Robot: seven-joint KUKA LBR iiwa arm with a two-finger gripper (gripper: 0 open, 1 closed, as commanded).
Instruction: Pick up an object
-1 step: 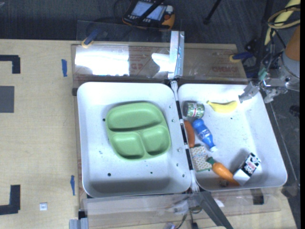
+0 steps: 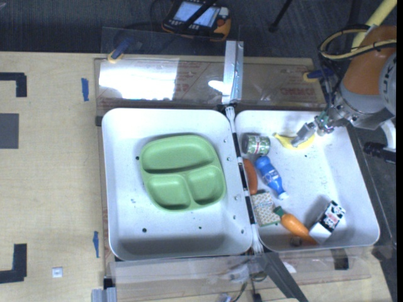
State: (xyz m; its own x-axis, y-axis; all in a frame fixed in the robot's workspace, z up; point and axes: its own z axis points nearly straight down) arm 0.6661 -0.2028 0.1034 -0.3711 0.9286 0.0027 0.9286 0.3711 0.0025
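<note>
My gripper [image 2: 310, 131] hangs over the far part of the right bin [image 2: 359, 168], at the end of the grey arm with its orange band [image 2: 365, 68]. Directly beneath and just left of it lies a yellow banana-shaped piece [image 2: 291, 141]; I cannot tell whether the two touch. To the left are a green can [image 2: 257, 145], a blue bottle [image 2: 271, 176] and an orange carrot-like piece [image 2: 250, 175] against the bin's left wall. Nearer the front lie a patterned packet [image 2: 266, 207], a second carrot [image 2: 296, 224] and a black-and-white carton [image 2: 330, 218].
The left bin [image 2: 119, 168] holds a green divided plate [image 2: 182, 170]. A metal divider [image 2: 234, 74] and a clear panel stand behind the bins. A tablet [image 2: 195, 14] lies beyond them. The wooden bench [image 2: 50, 168] stretches to the left.
</note>
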